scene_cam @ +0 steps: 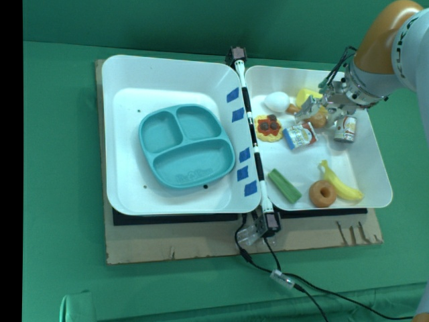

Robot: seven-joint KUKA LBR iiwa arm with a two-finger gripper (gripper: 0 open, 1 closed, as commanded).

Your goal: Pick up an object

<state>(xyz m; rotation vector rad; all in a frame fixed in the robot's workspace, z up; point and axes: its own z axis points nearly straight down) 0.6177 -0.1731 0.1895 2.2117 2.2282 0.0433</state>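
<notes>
On the green surface [60,180] sit two white bins; the left bin [127,72] holds a teal divided plate [186,146]. The arm [392,35] reaches into the right bin [375,173], its claw [326,111] low over a small orange thing [319,120] at the far side, beside an egg [277,101] and a can [346,130]. Open or closed, I cannot tell. This looks like the grasping step; next it should close and lift straight up.
</notes>
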